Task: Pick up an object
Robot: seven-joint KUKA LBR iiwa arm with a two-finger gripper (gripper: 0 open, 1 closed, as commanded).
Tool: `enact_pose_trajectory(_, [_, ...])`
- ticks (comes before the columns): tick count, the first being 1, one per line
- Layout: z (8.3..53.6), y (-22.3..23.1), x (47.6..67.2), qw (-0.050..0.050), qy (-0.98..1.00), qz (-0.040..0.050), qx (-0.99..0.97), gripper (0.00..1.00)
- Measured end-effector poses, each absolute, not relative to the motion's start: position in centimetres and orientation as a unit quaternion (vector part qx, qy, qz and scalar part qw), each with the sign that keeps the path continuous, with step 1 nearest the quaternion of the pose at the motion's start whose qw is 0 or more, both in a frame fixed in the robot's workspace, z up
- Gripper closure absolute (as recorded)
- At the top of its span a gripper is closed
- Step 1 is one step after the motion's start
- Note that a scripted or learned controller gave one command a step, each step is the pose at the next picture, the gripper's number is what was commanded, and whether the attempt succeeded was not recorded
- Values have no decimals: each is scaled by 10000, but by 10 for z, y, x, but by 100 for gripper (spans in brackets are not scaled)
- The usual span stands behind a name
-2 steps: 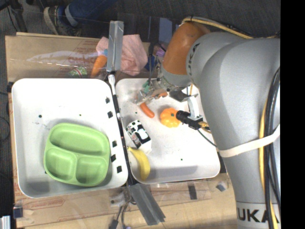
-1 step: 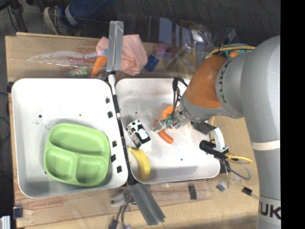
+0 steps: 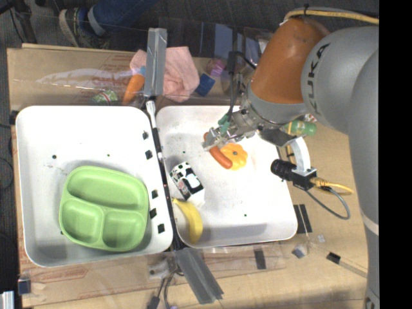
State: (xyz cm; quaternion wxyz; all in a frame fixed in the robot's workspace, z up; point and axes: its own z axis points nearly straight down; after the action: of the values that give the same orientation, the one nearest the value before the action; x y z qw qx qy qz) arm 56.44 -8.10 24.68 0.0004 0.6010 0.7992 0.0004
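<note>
Camera view: gripper (image 3: 219,139) hangs low in the right bin (image 3: 270,221), at about 12 o'clock of its floor, just touching or just above the orange toy (image 3: 230,156); grip state cannot be told from this angle. Banana (image 3: 188,219) lies at 7 o'clock, black-and-white toy (image 3: 185,178) at 9; green tray (image 3: 103,206) sits in the left bin (image 3: 38,134). Risk, as I judge it: the rounded toy may squirt sideways if the closing lands off-centre.

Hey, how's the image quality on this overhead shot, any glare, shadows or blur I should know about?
Camera view: lighting is even and soft, with the white bins bright but not blown out; the arm casts a faint shadow on the right bin's floor; the hand and the orange and yellow toy beneath it look slightly soft; the green tray and banana are reasonably sharp.
</note>
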Motion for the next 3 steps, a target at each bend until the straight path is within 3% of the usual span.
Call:
enact_pose_trajectory(1, [247, -81, 564, 3, 7991, 3, 6012, 0])
enact_pose_trajectory(2, [139, -112, 617, -19, 8258, -8, 5640, 0])
enact_pose_trajectory(3, [91, -109, 657, -7, 8339, -2, 5518, 0])
